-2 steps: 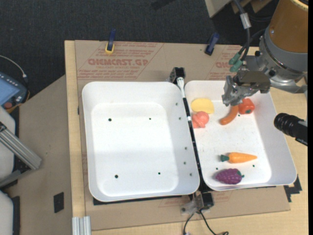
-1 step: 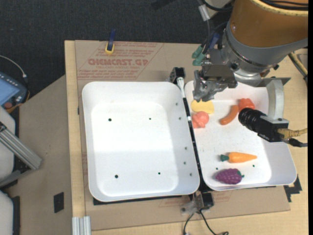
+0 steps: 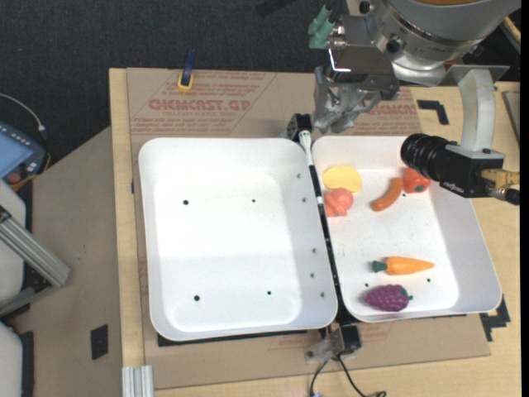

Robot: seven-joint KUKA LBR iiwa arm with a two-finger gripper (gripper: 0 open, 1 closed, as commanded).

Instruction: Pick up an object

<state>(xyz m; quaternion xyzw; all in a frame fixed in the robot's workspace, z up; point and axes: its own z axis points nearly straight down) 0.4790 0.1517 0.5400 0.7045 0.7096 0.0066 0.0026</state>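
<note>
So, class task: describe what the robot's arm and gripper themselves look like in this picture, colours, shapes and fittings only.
The arm is a thick, rounded grey body with a broad orange band. Below it sits a boxy grey metal wrist block, and the gripper under that is slim, bare grey metal. A small teal-green fitting sticks out on the wrist's side.

Dark floor around a tan bench

A cardboard sheet [image 3: 223,98] printed in red covers the tabletop [image 3: 107,222]; dark carpet [image 3: 124,15] lies beyond, a small yellow-and-blue clip [image 3: 187,74] at the sheet's edge.

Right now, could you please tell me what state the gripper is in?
Gripper: cannot be told from this view; it hangs above the far edge of the right bin, with nothing visibly held.
</note>
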